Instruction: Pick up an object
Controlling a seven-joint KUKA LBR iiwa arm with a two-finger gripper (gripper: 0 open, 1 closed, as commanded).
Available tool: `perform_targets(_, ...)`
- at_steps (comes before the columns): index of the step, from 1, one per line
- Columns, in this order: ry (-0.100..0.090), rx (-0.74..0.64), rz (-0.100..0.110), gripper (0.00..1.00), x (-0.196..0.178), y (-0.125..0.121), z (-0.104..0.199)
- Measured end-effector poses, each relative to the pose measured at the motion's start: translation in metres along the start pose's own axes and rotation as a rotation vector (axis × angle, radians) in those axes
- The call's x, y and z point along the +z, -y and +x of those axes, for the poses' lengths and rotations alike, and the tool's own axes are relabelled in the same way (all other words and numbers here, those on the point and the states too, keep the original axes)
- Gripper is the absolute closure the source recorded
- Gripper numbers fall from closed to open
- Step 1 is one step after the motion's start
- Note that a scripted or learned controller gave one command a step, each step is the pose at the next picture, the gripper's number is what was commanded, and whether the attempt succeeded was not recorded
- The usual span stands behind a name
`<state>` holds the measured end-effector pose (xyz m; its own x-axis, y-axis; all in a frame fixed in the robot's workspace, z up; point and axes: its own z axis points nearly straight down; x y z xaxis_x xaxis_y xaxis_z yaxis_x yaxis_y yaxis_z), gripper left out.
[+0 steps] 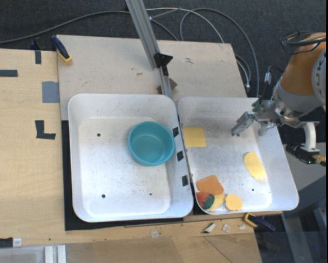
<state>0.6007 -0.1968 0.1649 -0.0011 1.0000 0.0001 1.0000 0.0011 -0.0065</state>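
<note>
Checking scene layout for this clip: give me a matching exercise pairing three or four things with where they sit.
Things:
1. teal bowl
2. yellow square
3. yellow oval piece
4. gripper

Places:
A. right bin, right side
B. left bin, right half
C. above the right bin's upper part
D. right bin, upper left, by the divider

Pairs: 1-B, 2-D, 3-A, 4-C

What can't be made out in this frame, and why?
- Gripper, camera view: small and blurred, so what it grips, if anything, is unclear.
- Arm: cut off by the right edge.
- Multicoloured piece in the right bin: partly under the orange piece, too small to identify.
</note>
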Motion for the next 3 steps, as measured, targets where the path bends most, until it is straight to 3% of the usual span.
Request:
perform_targets(1, -0.001, -0.002, 0.001, 0.0, 0.058, -0.008, 0.006)
perform_targets(2, 0.002, -0.002, -0.006, 0.0, 0.076, -0.008, 0.007)
perform_targets(3, 0.001, -0.003, -0.006, 1.0, 0.066, -0.008, 0.008)
